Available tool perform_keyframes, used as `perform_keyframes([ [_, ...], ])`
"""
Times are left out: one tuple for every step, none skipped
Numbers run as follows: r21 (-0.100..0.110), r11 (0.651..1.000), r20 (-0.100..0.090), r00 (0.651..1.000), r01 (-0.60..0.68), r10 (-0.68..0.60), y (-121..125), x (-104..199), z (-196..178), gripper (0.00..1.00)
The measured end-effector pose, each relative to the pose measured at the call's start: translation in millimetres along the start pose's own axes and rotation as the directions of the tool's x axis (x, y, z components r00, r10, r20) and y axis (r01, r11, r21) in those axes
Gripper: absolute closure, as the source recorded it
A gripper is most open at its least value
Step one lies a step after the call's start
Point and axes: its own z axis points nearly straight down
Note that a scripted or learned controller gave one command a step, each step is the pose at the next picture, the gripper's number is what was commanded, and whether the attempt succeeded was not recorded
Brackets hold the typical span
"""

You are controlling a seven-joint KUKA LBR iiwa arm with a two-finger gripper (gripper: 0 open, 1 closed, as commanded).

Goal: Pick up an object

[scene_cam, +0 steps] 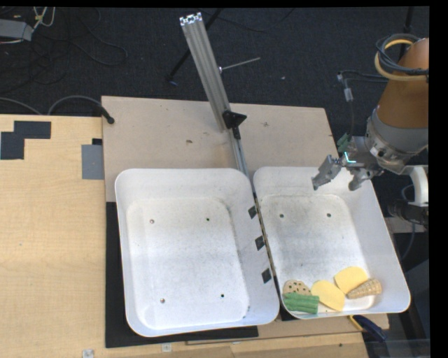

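right bin (392, 241): toy foods (329, 290) near corner | fingers (327, 173) spread, holding nothing

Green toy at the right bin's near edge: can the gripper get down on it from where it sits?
Probably yes. The gripper is open over the right bin's far edge; bare floor lies between. But the green toy touches the cookie and rim.

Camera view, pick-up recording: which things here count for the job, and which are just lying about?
For the job:
- gripper, open, over the right bin's far end
- right bin
- its near-end items: green piece, brown-dotted cookie, two yellow pieces, ridged tan cone

Just lying about:
- left bin
- slanted aluminium rail
- cables on the dark floor
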Motion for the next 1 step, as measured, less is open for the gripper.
perform_keyframes([
  [-0.004, 1.000, 0.001, 1.000, 0.000, 0.000, 0.7, -0.1, -1.9, 0.00],
])
